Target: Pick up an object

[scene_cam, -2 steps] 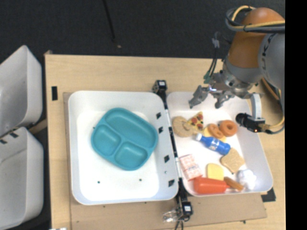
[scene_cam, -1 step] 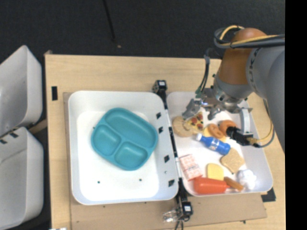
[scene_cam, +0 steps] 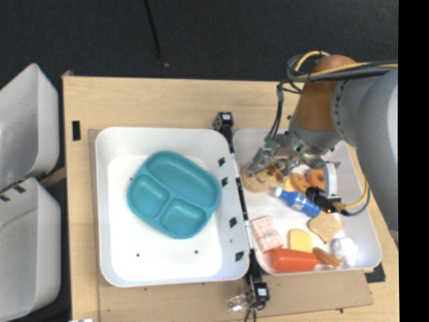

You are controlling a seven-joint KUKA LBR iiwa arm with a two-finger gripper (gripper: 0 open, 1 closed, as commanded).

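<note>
My gripper point(scene_cam: 263, 161) hangs low over the far left part of the right bin point(scene_cam: 365, 247), just above a tan round piece point(scene_cam: 253, 182) and a small red-speckled item point(scene_cam: 275, 173). Close to its right lie two orange pieces point(scene_cam: 299, 180). Nearer the front are a blue bottle point(scene_cam: 299, 202), a toast slice point(scene_cam: 326, 227), a yellow wedge point(scene_cam: 301, 239), a pink box point(scene_cam: 264, 232), an orange-red carrot-like piece point(scene_cam: 291, 261) and a white crumpled item point(scene_cam: 346, 248). Nothing is visibly held by the gripper.
The left bin point(scene_cam: 114, 253) holds a teal divided plate point(scene_cam: 174, 193). The grey arm with its orange band point(scene_cam: 322, 99) comes in from the right over the far side of the right bin. Black clips point(scene_cam: 223, 120) sit along the wall between the bins.
</note>
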